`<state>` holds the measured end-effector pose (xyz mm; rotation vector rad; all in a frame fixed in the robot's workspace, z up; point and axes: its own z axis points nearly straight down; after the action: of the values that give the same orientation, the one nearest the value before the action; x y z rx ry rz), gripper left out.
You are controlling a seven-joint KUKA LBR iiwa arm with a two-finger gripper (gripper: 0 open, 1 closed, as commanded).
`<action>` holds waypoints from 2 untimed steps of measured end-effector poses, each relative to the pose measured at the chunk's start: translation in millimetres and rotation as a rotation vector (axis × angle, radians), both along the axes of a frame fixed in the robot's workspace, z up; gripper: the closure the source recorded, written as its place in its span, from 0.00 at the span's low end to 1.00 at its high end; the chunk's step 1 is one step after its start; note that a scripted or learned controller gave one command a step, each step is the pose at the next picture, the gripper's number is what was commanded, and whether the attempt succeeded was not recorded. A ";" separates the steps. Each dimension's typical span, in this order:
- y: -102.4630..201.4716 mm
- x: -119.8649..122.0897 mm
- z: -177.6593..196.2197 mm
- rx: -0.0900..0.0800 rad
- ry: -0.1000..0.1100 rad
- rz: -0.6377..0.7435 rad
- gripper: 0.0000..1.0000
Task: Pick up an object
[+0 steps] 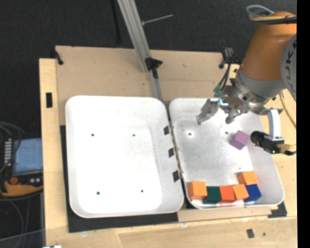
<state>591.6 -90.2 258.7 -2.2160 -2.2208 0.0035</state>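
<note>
Spread and holding nothing, the pincer hangs over the far part of the right bin, its two grey fingers apart with bare white floor between them. Just beside it, toward the near right, lies a small purple block, clear of the fingers. Along the bin's near rim sits a cluster of blocks: an orange one, a green one, more orange, and a blue one. On the bench the left bin lies alongside

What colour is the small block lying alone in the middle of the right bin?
Purple: the small purple cube, clearest in the camera view.
</note>
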 end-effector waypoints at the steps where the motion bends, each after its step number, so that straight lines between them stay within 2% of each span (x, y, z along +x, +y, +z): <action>1: -0.3 0.8 2.5 -0.001 -0.005 -0.002 0.00; 2: 0.7 -4.2 -41.0 -0.003 0.000 -0.006 0.00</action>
<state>587.4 -89.6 217.7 -2.2239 -2.2162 0.0067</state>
